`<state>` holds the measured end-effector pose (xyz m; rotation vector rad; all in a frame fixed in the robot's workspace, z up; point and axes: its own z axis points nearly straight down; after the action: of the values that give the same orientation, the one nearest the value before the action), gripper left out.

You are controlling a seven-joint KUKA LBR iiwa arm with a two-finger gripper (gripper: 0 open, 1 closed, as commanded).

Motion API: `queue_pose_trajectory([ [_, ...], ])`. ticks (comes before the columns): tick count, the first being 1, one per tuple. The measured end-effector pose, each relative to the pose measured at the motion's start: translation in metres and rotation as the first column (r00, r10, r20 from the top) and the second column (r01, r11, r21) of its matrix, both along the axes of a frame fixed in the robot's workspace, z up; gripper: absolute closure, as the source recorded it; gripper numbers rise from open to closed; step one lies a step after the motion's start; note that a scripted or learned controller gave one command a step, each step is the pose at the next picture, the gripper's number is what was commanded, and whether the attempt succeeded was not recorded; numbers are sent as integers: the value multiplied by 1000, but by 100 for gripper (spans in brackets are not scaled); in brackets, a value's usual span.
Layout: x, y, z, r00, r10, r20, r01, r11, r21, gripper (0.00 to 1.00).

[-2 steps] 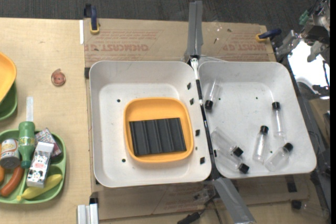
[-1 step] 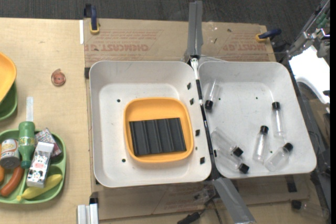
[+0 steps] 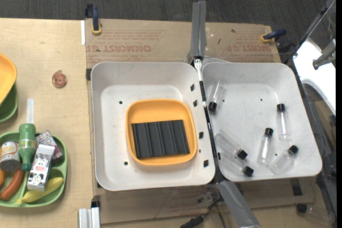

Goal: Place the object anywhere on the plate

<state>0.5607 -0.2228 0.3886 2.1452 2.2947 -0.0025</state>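
clear vials [image 3: 265,146] scattered low in right bin [image 3: 299,83], orange plate [image 3: 160,107] centred left, wide margins

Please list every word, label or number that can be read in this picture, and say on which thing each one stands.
"CHEMCOZT" (my best reading): red print, upside down, on the cardboard behind the left bin.
Similar red print on the cardboard's right part: too faint to read.
Can, green bottle and small carton on the green plate: labels too small to read.
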Motion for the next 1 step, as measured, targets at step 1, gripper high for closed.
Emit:
queue_pose_trajectory([
  [1, -33, 0, 18, 983, 184, 0, -184, 983, 1, 0],
])
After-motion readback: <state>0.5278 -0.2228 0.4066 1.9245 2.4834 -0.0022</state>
